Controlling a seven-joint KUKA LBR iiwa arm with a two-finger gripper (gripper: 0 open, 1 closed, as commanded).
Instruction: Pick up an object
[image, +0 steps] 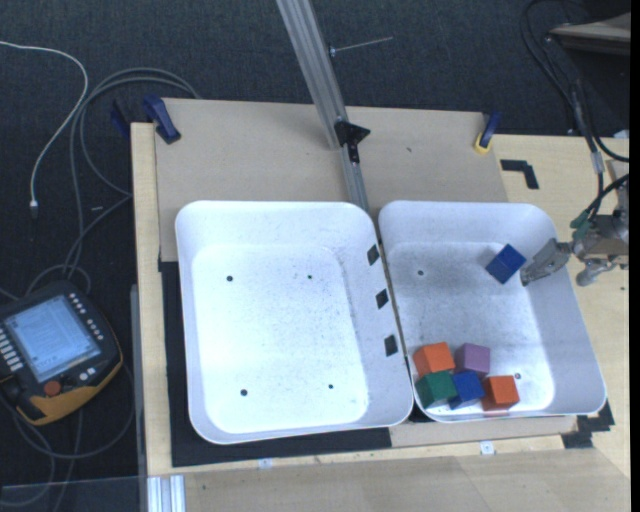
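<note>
Honestly, the jaws (545, 262) sit right beside the blue cube (506, 263) in the right bin (560, 330); can't tell their spacing. Center over it before squeezing.

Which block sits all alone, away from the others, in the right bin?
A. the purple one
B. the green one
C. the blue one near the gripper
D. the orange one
C: the blue cube-shaped block lies apart near the upper right of the right shallow white bin, beside the gripper, while the purple, green and orange blocks bunch in the lower corner.
</note>
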